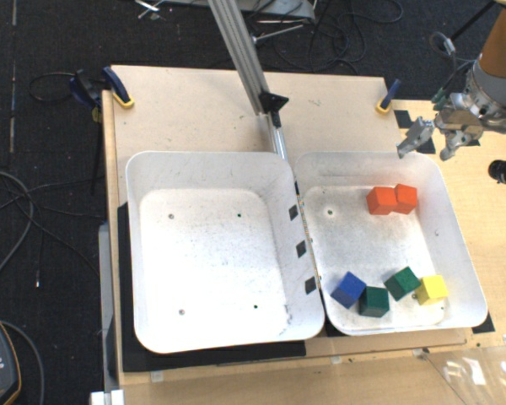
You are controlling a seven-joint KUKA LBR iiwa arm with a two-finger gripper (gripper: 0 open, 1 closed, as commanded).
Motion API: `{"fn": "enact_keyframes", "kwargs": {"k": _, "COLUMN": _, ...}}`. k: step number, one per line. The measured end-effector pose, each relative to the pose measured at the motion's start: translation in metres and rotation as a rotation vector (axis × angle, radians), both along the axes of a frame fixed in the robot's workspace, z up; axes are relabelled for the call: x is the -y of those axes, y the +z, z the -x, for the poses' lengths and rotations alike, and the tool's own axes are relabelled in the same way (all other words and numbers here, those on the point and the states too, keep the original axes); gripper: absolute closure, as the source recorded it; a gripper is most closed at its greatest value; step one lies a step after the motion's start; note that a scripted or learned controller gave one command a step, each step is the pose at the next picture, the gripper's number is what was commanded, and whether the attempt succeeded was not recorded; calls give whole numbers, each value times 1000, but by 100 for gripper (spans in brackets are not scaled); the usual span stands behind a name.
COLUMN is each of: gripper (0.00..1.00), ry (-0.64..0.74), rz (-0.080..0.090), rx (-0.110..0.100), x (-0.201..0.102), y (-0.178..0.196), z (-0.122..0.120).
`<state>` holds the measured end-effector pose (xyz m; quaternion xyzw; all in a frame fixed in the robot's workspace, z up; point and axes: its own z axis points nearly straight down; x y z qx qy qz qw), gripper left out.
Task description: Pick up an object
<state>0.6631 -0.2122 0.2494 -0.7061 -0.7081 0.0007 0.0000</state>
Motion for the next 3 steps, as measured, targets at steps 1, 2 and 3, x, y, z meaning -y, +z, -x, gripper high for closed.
{"fn": "enact_keyframes", "kwargs": {"k": 1, "gripper": 0, "ry": 2, "rz": 4, "rx": 15, "x": -33, "y": -133, "z": 11}}
{"fn": "enact_keyframes", "kwargs": {"k": 2, "gripper": 0, "ry": 2, "rz": 2, "rx": 5, "x": -60, "y": -151, "z": 6}}
{"fn": "enact_keyframes", "kwargs": {"k": 3, "gripper": 100, "ry": -2, "rz": 2, "rx": 8, "x": -59, "y": -141, "z": 6}}
